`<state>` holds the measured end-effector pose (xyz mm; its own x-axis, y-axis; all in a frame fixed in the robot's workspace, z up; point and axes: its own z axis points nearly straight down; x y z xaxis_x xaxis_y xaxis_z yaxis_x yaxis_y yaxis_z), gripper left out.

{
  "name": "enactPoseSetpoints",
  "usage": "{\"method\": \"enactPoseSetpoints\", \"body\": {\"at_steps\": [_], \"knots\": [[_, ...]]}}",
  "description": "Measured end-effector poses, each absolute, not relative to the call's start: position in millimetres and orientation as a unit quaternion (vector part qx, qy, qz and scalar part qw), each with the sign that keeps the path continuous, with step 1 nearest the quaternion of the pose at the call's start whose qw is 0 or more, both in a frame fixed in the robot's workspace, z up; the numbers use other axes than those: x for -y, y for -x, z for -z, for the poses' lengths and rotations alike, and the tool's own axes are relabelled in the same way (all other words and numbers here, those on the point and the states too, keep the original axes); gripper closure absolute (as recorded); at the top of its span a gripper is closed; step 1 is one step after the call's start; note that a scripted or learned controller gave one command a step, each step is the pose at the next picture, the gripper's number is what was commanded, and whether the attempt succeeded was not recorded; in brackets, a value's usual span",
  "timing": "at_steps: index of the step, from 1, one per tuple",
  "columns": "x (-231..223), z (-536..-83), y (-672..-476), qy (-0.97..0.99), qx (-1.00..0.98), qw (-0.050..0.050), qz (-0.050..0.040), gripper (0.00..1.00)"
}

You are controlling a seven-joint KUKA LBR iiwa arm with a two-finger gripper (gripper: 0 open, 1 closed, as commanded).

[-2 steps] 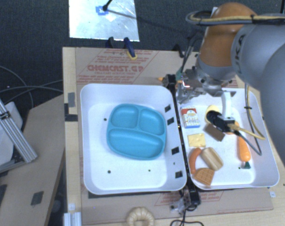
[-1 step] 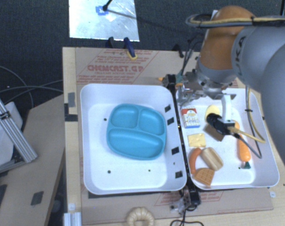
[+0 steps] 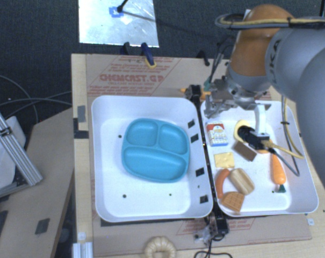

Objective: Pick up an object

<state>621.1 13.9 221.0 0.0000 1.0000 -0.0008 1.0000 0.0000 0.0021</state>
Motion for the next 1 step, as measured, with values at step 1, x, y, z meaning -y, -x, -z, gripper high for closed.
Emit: {"method": "enactPoseSetpoints", "body": {"at_steps": [1], "knots": [[-23.8, -225.4, -618.0, -0.705, -0.709, 0.001, -0.0009, 1.00]]}}
